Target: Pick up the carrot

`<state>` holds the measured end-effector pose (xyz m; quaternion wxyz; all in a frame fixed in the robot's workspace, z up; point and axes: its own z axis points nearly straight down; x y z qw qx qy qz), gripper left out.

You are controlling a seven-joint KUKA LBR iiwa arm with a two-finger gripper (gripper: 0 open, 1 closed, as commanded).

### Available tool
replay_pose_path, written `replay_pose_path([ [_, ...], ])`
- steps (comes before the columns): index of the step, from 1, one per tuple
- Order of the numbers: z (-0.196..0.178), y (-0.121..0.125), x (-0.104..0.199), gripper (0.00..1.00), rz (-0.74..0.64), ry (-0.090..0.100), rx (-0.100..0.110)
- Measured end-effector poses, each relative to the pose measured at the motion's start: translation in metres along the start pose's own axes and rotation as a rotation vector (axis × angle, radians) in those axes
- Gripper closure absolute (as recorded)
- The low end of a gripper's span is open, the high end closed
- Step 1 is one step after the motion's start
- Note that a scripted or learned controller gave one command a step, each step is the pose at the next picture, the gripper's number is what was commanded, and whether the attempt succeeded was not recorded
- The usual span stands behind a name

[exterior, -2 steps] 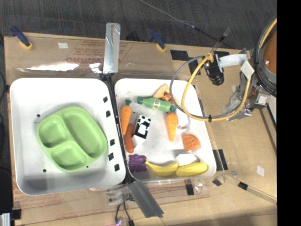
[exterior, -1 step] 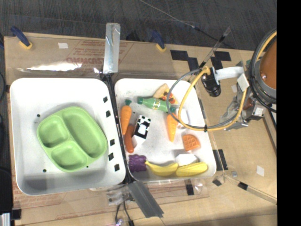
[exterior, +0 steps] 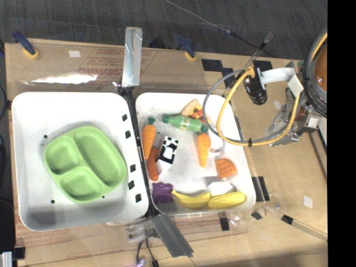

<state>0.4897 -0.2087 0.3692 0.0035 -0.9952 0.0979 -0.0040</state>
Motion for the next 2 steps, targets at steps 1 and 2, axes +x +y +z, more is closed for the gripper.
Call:
replay_pose_path([
  [1, 0.092, 0.004, -0.008, 1.0, 0.001, -0.014, -0.003],
  [2, 0.037, -0.004, 0.025, 1.0, 0.001, -0.003, -0.003],
])
